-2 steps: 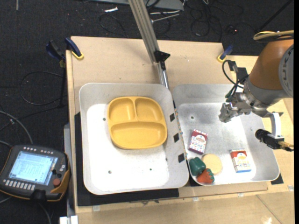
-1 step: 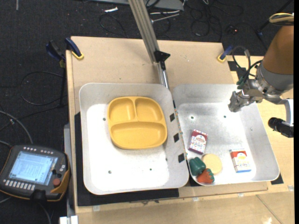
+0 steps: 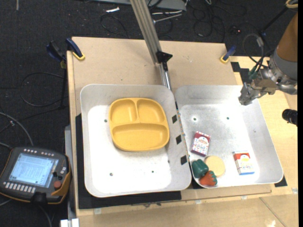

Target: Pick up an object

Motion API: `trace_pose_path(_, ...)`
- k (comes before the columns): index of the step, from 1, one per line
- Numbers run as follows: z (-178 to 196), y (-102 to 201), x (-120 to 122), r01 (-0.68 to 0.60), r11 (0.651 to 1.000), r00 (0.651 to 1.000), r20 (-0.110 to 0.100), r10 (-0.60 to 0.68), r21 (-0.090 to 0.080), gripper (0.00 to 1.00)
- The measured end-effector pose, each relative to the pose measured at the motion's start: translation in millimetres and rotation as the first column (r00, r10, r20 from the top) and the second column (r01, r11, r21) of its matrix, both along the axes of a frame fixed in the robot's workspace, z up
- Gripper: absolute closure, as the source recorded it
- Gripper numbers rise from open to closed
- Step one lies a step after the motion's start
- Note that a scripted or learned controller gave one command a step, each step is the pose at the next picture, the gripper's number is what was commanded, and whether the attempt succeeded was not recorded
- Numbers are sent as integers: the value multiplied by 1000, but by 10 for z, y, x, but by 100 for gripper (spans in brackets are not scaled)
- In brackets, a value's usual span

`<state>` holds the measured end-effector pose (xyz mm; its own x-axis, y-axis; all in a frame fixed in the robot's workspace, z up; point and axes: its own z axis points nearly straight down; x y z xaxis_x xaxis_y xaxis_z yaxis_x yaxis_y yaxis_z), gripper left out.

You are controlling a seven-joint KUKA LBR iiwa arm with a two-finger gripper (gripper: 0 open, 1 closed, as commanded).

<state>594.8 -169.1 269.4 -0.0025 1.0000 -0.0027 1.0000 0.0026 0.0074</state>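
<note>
A small maroon-and-white carton (image 3: 200, 144), flat and boxy, is seen lying in the right bin (image 3: 222, 112), well below and left of the gripper (image 3: 246, 97), whose finger state can't be told from this angle. Bare speckled metal floor is left open btwn gripper and carton, w/ the bin's far-right rim just beside the tool. Grouped near the front edge: a round tan disc (image 3: 215, 164), green-and-red plastic veg (image 3: 203, 172), an orange-white box (image 3: 243, 163); a glossy yellow divided plate (image 3: 139, 124) is held by the left bin (image 3: 94, 141).

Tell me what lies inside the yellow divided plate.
The yellow divided plate in the left bin holds nothing: all three compartments show bare. The bin floor beneath it is covered.
</note>
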Motion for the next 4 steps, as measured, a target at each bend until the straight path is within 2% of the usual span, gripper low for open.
trace_pose_path(1,-96,493,116,-5,1000,1000,-7,5,3,100)
trace_pose_path(2,-147,1142,122,-7,1000,1000,-8,7,5,100)
trace_pose_path(3,-182,1609,212,-5,1000,1000,-6,5,3,100)
trace_pose_path(4,-121,2158,202,-6,1000,1000,-6,6,5,100)
